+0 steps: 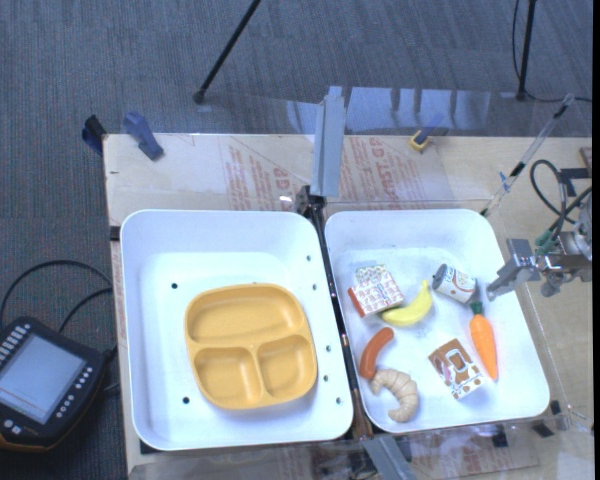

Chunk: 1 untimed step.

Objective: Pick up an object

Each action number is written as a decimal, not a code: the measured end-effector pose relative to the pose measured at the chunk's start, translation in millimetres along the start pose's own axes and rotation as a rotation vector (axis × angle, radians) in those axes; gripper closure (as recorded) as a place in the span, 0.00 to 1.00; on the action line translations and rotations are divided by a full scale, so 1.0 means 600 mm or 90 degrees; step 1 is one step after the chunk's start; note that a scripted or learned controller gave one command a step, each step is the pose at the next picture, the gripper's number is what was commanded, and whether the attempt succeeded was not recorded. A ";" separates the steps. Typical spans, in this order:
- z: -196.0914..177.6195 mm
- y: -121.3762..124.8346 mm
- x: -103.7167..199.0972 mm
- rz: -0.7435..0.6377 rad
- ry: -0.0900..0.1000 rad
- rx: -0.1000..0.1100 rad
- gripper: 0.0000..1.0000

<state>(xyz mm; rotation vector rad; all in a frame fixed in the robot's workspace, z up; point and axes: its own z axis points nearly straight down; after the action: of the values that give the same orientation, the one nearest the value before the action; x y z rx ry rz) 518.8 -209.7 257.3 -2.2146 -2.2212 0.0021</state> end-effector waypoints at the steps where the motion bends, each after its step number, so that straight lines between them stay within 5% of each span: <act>1: 0.221 0.017 -0.002 -0.015 0.001 0.001 0.00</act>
<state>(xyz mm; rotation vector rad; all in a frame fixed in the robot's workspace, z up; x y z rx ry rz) 528.2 -210.6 124.9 -2.1867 -2.2467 0.0021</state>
